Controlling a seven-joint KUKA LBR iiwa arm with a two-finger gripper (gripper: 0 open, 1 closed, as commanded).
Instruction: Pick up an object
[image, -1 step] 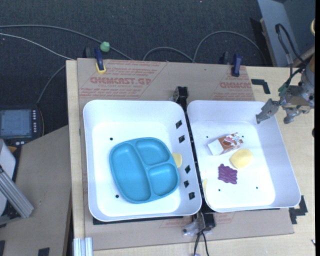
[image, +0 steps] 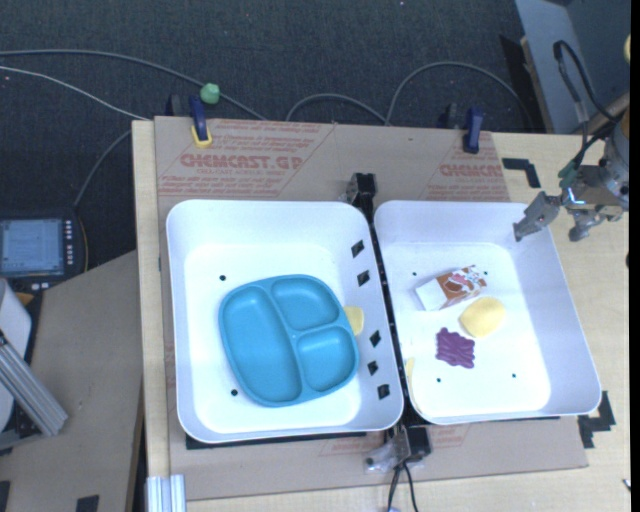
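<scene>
Yellow lump (image: 483, 317) sits mid right bin (image: 560, 330), just beside purple grape cluster (image: 455, 348) and flat red-white packet (image: 450, 287). Gripper (image: 553, 222) spread apart, holding nothing, above bin's upper right rim, arm entering from right. Bare white floor surrounds the three items. Glossy blue divided tray (image: 288, 338) fills left bin (image: 190, 300)

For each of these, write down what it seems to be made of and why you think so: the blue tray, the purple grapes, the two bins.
Blue tray: probably moulded plastic, smooth with a soft sheen and rounded compartment walls.
Purple grapes: likely toy plastic or rubber, matte, evenly coloured and lumpy; too small to be sure.
Bins: seemingly thin white plastic, smooth, with rounded corners and raised rims.
</scene>
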